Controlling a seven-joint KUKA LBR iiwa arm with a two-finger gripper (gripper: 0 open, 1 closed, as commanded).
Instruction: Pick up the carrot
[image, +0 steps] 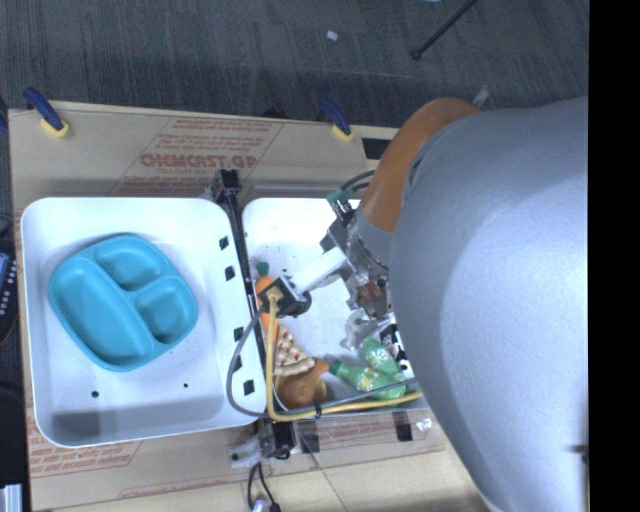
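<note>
Camera view: the carrot (264, 288) looks to be the small orange piece in the right bin (292, 232). It sits tight against the bin's left wall, about midway along it, with a bit of green at its far end. Only part of it shows, because robot hardware covers its right side.

The gripper (361, 303) hangs over the middle of the same bin, to the carrot's right and apart from it. Nothing is visibly in it. Cannot tell if it is open or closed, since the arm (500, 300) and wrist clutter hide the tip.

Toward the right bin's near-left corner lies a waffle-patterned piece (288, 350), with a brown lump (300, 385) touching it. A green packet (375, 372) lies along the near edge. The left bin (130, 405) carries a blue divided plate (120, 300), not relevant here.

Judgement: the step in hand is the approach, with no grasp yet. To do it well:
- Translate toward the left wall before descending.
- The wall likely leaves little room on that side, so set the closing direction along the wall rather than into it.
- Come down slowly and centred on the orange body, not the green end.
- Stay clear of the waffle piece, which is near the carrot on its near side.
- Verify the hold before lifting.
</note>
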